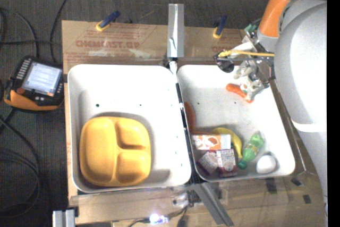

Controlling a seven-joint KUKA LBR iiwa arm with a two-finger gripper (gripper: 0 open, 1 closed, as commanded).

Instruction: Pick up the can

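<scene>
A dark carpeted floor with loose cables surrounds the surface [122,42], a brown board clamped at its far edge by blue and yellow clips. At far left a teach pendant [34,84] with a lit screen lies on the floor. The left bin [125,74] holds a yellow divided tray [115,150] in its near half. A metal upright [175,34] stands at the far edge between the two bins. The right bin [210,93] carries a cluster along its near side: an orange-and-white carton [211,141], a reddish packet [219,161], a banana [232,138], a green bottle [251,148] and a white rounded item [265,164]. I cannot tell which of these, if any, is the can. An orange carrot-like piece [237,90] lies near the bin's far right corner.

The grey arm [308,61] comes in from the right, its orange band [276,8] at the top, wrist angled down over that far right corner. The jaws [251,85] hang just beside the carrot-like piece; whether they are open or closed cannot be made out.
</scene>
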